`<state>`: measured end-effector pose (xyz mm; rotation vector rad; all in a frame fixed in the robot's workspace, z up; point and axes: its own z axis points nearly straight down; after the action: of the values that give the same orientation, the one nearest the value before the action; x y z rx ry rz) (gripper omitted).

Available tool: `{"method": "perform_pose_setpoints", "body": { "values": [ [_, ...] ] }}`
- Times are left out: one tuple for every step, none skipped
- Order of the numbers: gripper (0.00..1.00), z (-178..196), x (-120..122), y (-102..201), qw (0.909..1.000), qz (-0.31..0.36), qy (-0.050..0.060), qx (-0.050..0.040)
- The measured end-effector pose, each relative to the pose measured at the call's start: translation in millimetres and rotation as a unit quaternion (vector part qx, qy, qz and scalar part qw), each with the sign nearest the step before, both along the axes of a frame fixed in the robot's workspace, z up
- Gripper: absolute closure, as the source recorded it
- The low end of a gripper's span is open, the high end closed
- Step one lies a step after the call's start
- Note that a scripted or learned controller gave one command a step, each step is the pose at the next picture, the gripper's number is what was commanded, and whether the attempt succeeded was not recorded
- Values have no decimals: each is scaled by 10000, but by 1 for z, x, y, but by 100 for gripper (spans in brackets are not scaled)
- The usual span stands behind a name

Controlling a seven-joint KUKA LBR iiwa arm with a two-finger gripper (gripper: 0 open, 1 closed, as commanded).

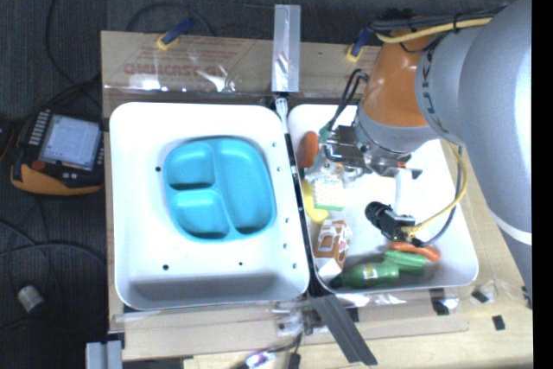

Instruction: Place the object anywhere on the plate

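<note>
Plate point(218, 186) lies unmarked; green bottle's point(370, 274) label unreadable.

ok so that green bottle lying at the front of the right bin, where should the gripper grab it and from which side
Probably across the middle of the green bottle, coming straight down from above. It lies on its side, long axis running left to right along the white right-hand bin's front wall, so the fingers should close front to back. An orange carrot-shaped toy crowds its right end.

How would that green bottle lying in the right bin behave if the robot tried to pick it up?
The green bottle lies on its side and looks round-bodied, so a nudge would probably roll it. Its surface looks smooth and glossy, so it may slip between fingers. It sits tight against the carrot and the bin's front wall, so it may be awkward to grasp cleanly.
</note>
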<state>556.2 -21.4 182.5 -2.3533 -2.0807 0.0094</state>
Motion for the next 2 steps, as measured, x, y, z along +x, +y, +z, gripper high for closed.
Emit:
{"method": "perform_pose_setpoints", "body": {
  "values": [
    [100,0,4,90,9985,546,3,15],
    [100,-48,-11,160,9994,337,14,8]
  ]
}}
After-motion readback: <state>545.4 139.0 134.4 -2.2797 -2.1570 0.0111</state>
